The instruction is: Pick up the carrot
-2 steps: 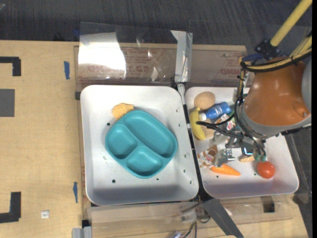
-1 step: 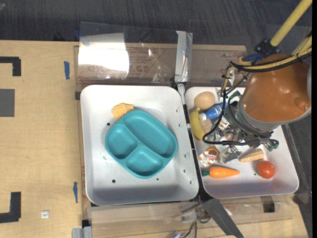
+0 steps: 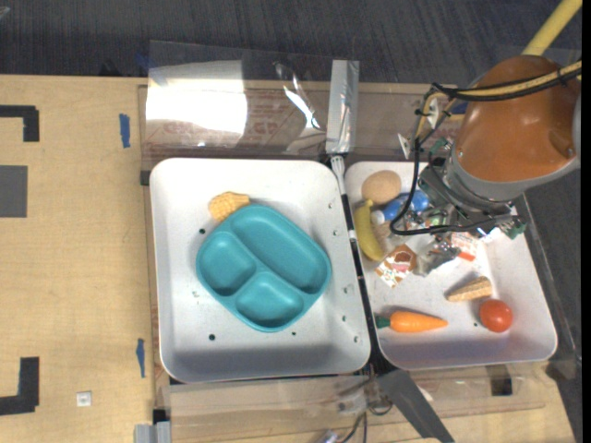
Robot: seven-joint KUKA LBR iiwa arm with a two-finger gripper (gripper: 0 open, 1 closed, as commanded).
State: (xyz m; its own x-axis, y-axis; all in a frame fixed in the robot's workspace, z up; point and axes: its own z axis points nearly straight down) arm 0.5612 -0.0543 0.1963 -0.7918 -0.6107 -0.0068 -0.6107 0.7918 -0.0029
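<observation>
The carrot [image 3: 417, 321] is orange with a small green top at its left end. It lies flat near the front edge of the right bin [image 3: 531, 340], pointing right. My gripper [image 3: 445, 244] hangs under the orange wrist band over the middle of the right bin, behind the carrot and apart from it. The wrist and cables hide much of the gripper.
The right bin also holds a yellow banana [image 3: 369, 232], a tan roll [image 3: 380, 186], a blue item [image 3: 399, 208], a red-and-white packet [image 3: 399, 266], a bread wedge [image 3: 469, 290] and a red tomato [image 3: 496, 315]. The left bin [image 3: 175, 247] holds a teal divided plate [image 3: 263, 266] and a yellow corn piece [image 3: 227, 204].
</observation>
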